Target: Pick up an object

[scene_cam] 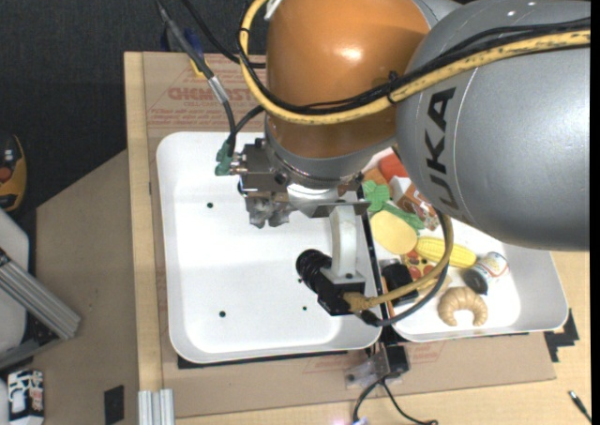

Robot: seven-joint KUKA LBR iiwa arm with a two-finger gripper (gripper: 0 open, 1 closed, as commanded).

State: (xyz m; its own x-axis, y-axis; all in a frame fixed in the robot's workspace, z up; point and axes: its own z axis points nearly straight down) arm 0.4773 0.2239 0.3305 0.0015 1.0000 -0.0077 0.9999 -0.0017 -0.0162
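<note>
My gripper hangs low over the back half of the left white bin, under the big orange wrist band. No object shows beneath it or in it. The objects lie in the right bin: a tan croissant near the front, a yellow corn cob, a yellow rounded piece, a green piece and a red-orange piece further back. The arm hides much of that bin.
A small round silver-rimmed item lies right of the corn. A dark item sits by the wall between the bins. The bins stand on a brown cardboard sheet. The arm covers the back right.
</note>
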